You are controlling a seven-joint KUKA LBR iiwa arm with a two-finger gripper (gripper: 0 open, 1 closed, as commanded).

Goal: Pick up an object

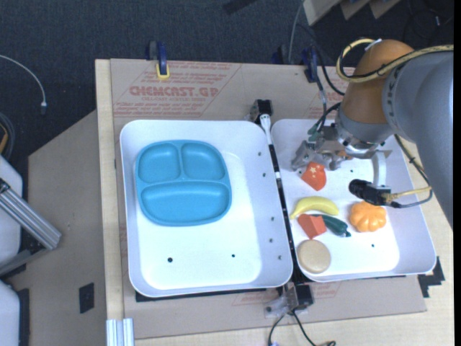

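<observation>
The arm's tool point(317, 158) hangs low in the right bin point(414, 254) directly above a red strawberry-like toy point(315, 176) — grip state impossible to tell — with a banana point(314, 206) and orange pumpkin point(366, 217) nearby.

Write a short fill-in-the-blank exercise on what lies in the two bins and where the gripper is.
1. The blue divided plate lies in the ____ bin.
2. The banana is coloured ____.
3. The gripper hangs above the ____ strawberry-like piece.
4. The round tan piece lies nearest the right bin's ____ edge.

Missing words: left; yellow; red; front
</observation>
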